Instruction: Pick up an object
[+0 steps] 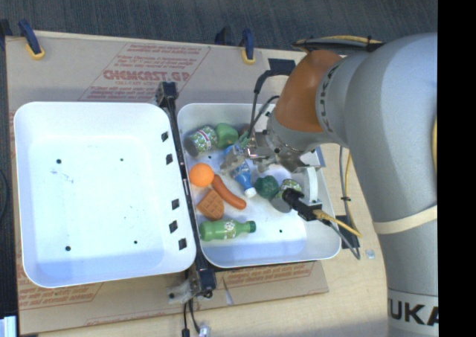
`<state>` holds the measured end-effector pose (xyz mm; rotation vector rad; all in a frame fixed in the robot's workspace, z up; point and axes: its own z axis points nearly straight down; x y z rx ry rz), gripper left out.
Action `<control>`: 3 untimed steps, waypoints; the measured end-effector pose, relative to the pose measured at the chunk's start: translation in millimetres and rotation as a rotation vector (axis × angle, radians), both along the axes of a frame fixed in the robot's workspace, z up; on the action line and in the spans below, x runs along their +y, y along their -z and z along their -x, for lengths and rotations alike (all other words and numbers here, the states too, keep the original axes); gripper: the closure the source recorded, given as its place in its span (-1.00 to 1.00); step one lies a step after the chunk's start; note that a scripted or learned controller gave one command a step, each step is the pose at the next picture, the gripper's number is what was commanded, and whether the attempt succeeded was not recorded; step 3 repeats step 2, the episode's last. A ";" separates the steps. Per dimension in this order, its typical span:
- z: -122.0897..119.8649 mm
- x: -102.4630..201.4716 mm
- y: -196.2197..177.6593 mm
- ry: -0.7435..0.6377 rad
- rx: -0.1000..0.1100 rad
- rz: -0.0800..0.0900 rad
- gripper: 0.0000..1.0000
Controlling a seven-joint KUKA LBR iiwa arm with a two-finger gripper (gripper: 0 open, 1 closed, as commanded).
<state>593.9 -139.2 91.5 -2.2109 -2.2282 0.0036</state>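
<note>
Grey arm (pixel 387 142) fills the right side of frame, closest to the lens, orange band (pixel 301 101) just above the wrist. It reaches in over the right bin (pixel 320 250), wrist sitting above the bin's upper middle. Gripper (pixel 249 151) points down into the object pile near the bin's centre; can't tell how the jaws stand, wrist and clutter hide them, and can't see anything clearly held.

Right bin contents, all in its left and centre part:
- green can (pixel 202 138) and a green round object (pixel 226 134), upper left, touching each other
- blue bottle (pixel 244 178) just below the gripper, tilted
- orange ball (pixel 201 175) at the left wall
- carrot (pixel 229 191) lying diagonally, just right of the ball
- waffle-like brown piece (pixel 211 206) below the ball
- green bottle (pixel 227 230) lying flat near the bottom edge
- dark green object (pixel 268 187) right of the blue bottle, beside a black fitting (pixel 297 205) on the arm's cabling

Left bin (pixel 30 179) sits beside it, the two walls touching at mid frame. Both rest on a cardboard sheet (pixel 149 68) with red print, clamped at the top edge.
</note>
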 end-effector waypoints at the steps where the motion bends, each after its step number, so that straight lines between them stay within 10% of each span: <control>1: -0.5 -0.7 -10.9 -0.002 0.000 0.002 1.00; 2: 13.9 14.0 -130.4 0.001 -0.005 0.000 1.00; 3: 13.9 14.0 -130.4 0.001 -0.005 0.000 1.00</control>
